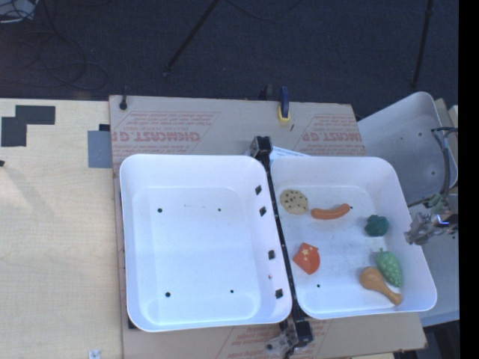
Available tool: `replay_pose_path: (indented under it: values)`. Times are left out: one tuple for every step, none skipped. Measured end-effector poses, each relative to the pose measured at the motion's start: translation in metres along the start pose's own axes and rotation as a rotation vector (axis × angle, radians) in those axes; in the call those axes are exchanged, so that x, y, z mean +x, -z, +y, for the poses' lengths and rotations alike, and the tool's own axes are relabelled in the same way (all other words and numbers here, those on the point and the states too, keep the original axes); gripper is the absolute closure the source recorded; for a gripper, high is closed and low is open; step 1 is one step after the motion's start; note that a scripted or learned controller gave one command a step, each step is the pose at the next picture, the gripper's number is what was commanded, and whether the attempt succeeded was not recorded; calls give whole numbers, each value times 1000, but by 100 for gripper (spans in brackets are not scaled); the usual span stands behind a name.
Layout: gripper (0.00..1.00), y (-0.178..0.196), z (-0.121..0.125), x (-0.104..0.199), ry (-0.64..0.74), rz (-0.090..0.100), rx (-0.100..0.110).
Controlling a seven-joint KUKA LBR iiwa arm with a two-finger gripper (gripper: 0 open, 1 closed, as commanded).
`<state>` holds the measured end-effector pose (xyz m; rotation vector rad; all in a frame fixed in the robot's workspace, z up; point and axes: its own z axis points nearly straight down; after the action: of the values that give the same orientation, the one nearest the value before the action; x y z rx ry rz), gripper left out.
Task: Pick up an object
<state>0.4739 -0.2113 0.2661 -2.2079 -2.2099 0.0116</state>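
Note:
The right bin (389, 172) holds several small toy foods. A round speckled cookie (294, 201) lies at the back left, with an orange sausage (330, 212) just right of it. A dark green broccoli (376, 225) sits near the right wall. A red piece (307, 258) lies near the divider. A light green bunch of grapes (390, 267) touches a tan pear-shaped piece (379, 285) at the front right. My gripper (426, 228) hangs outside the bin's right wall, a little right of the broccoli, with nothing visibly in it.
The left bin (138, 200) stands beside the right one, joined along a black clipped seam (271, 230). The grey arm link (415, 129) sits behind the right bin's far right corner. Both bins rest on a cardboard sheet (187, 129).

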Motion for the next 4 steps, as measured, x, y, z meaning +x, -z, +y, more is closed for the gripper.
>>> replay_pose_path:
  values:
    - [100,192,56,32,5,-13,-35]
    - [100,253,-5,-3,-5,-11,-23]
    - [100,74,-1,40,0,0,1]
    - [100,18,73,99,7,-4,-11]
